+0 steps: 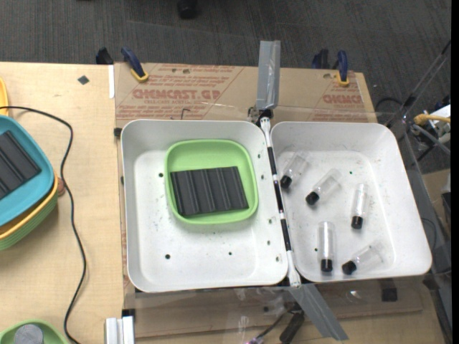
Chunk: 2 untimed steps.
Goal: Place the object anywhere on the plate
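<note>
Plate [208, 149]: green, set in left bin [143, 213], black ribbed insert [209, 190] facing up; we judge it ready to receive.
Vials [326, 246]: five, loose in right bin [401, 192], on the arm's entry side; none on plate.
Gripper: state we cannot tell.

From my remote station I cannot tell how the arm is posed, which way its wrist is turned, or what state the gripper is in at this moment.
</note>
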Each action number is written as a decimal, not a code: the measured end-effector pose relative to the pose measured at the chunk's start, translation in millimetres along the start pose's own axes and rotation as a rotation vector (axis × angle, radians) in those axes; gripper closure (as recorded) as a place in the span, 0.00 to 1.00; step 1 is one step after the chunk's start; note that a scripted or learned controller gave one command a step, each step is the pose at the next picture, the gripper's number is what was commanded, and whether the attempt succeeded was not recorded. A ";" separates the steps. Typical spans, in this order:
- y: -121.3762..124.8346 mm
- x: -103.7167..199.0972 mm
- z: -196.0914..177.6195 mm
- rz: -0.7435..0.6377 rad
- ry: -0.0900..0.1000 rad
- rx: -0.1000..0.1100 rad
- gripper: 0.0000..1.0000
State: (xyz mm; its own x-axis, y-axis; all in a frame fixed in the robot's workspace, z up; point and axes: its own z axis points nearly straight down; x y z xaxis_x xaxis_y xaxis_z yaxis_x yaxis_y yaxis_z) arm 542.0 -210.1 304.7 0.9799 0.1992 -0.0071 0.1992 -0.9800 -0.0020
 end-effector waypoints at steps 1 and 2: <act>-36.8 -8.6 30.8 -0.006 0.000 0.000 0.00; -21.7 -28.2 9.6 0.002 0.003 -0.002 0.00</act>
State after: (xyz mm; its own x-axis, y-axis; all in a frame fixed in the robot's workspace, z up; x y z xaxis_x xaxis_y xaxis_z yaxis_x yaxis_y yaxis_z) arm 510.0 -194.4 295.3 0.9803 0.1973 -0.0041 0.1973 -0.9804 -0.0004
